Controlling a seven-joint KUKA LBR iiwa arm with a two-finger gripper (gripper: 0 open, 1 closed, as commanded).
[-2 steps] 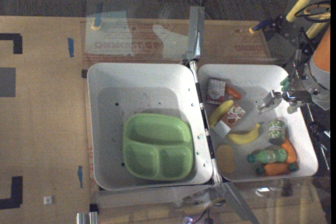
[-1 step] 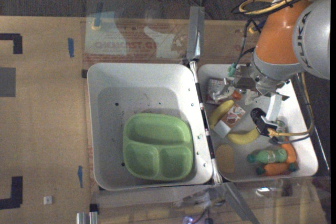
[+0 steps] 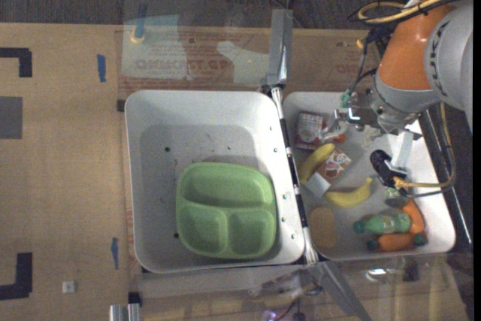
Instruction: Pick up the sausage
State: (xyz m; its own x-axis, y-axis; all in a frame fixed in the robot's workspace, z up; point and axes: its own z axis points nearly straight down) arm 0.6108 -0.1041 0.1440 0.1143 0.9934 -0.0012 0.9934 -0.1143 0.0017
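Though identified only tentatively, the sausage (image 3: 392,242) is placed against the green bottle (image 3: 382,224) in the right bin (image 3: 443,237). Being judged light and slippery, it should be gripped mid-length; the state of the pincer (image 3: 352,115) cannot be told.

The divided tray (image 3: 225,208) lies in the left bin (image 3: 150,116). Right of that tray, in the right bin (image 3: 440,233), lie two bananas (image 3: 316,160), a bottle (image 3: 383,224) and a packet (image 3: 309,128).
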